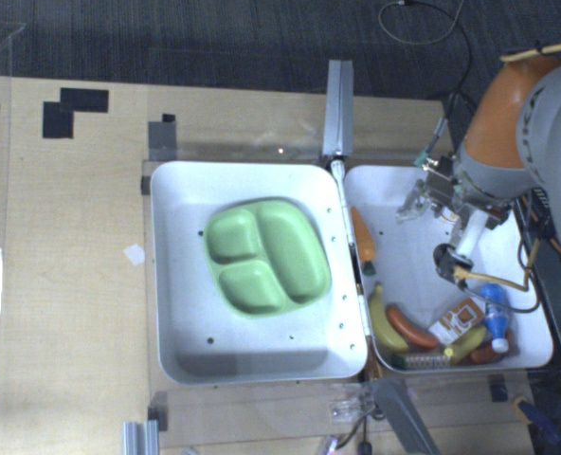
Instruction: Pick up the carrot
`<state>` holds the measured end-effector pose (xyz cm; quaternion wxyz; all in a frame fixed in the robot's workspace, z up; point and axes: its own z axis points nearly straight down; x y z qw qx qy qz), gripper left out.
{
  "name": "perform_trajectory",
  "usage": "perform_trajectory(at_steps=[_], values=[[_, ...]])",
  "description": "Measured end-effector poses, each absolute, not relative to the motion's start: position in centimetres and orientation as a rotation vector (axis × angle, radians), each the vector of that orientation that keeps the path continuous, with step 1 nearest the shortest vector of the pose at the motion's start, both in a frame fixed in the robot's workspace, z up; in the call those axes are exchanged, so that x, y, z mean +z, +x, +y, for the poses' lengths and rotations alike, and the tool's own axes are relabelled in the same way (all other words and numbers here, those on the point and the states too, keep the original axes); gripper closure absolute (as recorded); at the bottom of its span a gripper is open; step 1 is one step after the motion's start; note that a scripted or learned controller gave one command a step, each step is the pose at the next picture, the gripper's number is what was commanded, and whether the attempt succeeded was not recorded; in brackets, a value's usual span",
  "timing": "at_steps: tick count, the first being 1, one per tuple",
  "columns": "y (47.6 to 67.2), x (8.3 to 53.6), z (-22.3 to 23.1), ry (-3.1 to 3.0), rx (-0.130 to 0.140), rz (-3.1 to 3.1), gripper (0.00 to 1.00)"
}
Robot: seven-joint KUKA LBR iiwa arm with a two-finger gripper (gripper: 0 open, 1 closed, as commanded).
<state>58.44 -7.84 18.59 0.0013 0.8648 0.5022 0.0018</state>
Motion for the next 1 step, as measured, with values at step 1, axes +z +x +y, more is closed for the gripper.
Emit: perform_trajectory(at_steps=[1], values=[[63.01,8.84,-8.69,2.643,0.007,1.692,0.00]])
